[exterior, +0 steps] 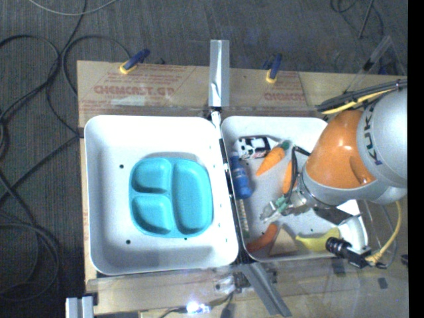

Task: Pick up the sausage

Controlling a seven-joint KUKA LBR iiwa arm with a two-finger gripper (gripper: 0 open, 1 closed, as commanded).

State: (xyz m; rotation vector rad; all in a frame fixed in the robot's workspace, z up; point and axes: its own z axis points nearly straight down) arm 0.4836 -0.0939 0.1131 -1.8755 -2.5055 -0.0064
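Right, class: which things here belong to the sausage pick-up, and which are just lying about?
In the job: reddish-brown sausage, grey metal claw.
Lying about: orange toy carrot, blue cylinder, yellow banana-shaped piece, tan wedge, turquoise divided plate.

Both white bins, left (106,177) and right (311,122), look like smooth plastic, slight sheen. Turquoise divided tray (172,194): glossy moulded plastic. Bench board (152,88) underneath is matt brown cardboard or fibreboard with faded red print. Metal strip (218,71) between the bins, dull brushed grey. Arm's orange band (334,154) glossy, grey shell (391,138) smooth satin. Carrot (271,158) and blue bottle (240,177) shiny, plastic-looking. Floor (199,12) is rough dark carpet.
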